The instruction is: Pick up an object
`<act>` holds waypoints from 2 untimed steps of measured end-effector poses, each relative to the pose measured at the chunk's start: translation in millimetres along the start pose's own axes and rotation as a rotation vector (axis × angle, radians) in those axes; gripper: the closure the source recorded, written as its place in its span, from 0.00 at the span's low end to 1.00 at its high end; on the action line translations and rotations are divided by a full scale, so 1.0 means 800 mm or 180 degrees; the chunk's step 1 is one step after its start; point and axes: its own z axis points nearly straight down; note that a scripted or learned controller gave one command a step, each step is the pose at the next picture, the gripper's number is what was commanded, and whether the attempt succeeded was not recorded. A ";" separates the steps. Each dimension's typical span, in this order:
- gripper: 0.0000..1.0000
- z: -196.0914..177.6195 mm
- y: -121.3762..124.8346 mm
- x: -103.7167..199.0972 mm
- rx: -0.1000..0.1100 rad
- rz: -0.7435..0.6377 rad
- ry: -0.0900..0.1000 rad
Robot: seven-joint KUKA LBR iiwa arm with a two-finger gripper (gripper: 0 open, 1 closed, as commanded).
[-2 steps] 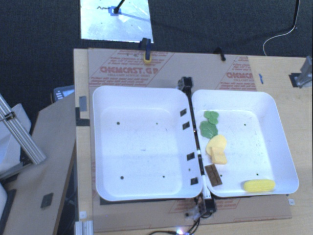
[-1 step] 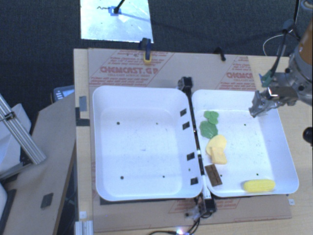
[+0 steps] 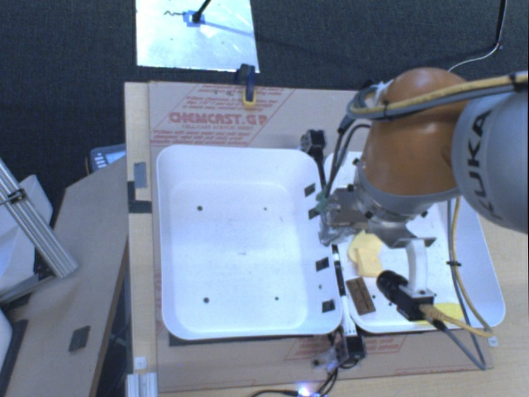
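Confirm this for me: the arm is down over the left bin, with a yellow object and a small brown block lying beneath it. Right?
Not quite. The camera view shows the arm down over the right bin, not the left bin. The yellow object and the small brown block do lie beneath it, in that right bin.

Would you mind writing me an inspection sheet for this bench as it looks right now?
Surface: brown board printed with red lettering, bearing two shallow white bins side by side.
Job's things: left bin shows bare white floor with a few dark dots; right bin holds a pale yellow object, a small brown block and a yellow piece near its front rim.
Clutter: a yellow and blue clip at the board's far edge.
Grippers: the arm hangs over the right bin; finger state hidden.
Cables: yellow and grey cables run along the arm.
Surroundings: shiny metal sheet on dark carpet behind; aluminium rail at left.
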 end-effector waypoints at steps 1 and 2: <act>1.00 -0.081 0.009 0.094 -0.0062 0.0009 0.0003; 1.00 -0.194 0.002 0.182 -0.0072 0.0007 0.0014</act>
